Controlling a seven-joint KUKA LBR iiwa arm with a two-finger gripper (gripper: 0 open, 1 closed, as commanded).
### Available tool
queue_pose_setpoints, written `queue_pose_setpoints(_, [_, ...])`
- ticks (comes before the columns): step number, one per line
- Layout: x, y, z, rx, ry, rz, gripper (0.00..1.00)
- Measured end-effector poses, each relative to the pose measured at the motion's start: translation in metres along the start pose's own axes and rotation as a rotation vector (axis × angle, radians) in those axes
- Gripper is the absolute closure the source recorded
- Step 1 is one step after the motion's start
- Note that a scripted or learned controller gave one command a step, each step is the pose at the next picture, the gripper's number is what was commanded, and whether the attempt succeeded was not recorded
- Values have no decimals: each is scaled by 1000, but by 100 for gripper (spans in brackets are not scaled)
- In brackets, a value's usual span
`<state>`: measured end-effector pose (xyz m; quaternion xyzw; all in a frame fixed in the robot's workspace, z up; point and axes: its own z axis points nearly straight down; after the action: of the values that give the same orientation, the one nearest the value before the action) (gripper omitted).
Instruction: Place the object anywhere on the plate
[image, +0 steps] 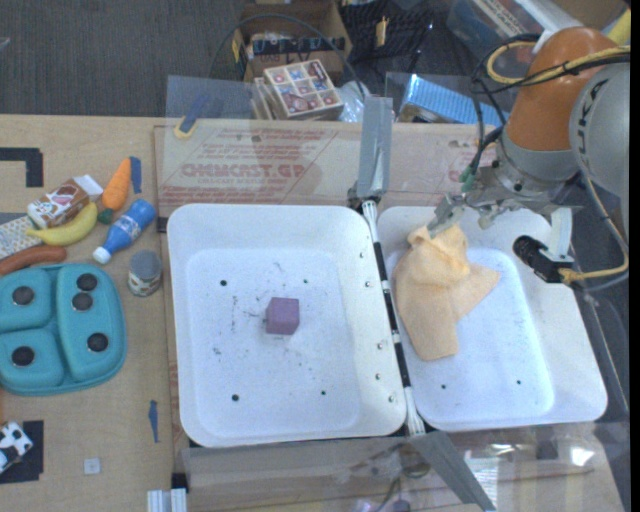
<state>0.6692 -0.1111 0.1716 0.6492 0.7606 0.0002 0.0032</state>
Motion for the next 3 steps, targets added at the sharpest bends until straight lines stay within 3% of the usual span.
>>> queue_pose_setpoints(1, [-1,1,-10,-4,-2,0,100])
queue_pose_setpoints(2, [-1,1,-10,-4,-2,0,0])
queue_pose_setpoints(3, [-2,3,-19,-9,-4,0,100])
